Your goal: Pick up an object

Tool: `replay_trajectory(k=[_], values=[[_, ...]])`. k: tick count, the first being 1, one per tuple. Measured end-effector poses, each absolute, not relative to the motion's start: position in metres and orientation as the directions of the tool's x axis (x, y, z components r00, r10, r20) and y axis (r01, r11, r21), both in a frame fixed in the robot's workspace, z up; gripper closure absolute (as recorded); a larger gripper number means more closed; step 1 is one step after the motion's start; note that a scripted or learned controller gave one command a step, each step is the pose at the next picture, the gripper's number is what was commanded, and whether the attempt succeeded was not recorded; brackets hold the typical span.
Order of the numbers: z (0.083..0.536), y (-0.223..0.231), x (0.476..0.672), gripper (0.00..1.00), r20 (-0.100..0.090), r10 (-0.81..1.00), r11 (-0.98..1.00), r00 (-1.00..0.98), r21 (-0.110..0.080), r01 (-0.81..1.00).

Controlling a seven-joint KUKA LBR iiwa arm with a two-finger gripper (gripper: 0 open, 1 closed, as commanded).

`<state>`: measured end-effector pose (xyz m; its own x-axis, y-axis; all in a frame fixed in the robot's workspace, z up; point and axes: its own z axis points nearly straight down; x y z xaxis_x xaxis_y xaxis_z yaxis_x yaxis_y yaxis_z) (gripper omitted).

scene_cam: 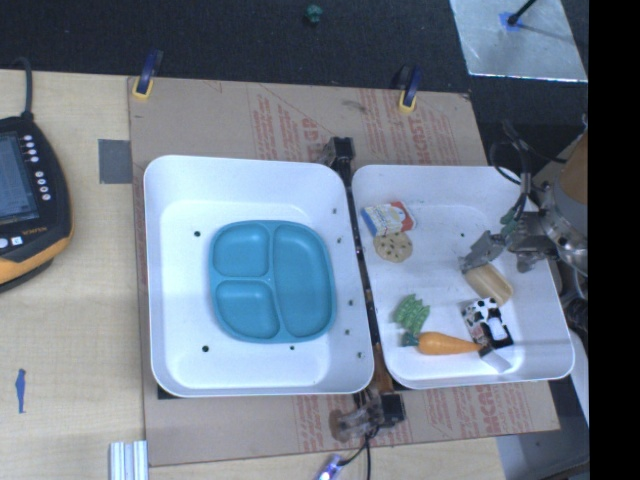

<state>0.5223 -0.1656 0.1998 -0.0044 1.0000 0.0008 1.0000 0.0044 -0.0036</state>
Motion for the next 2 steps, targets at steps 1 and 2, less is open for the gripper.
replay_trajectory(k=[1, 2], values=[[0.132, -0.133, 0.547, 0.0, 0.0, 1.0, 0.006, -0.006, -0.006, 1.0], [0.096, -0.099, 0.519, 0.0, 0.0, 1.0, 0.006, -0.006, -0.005, 1.0]])
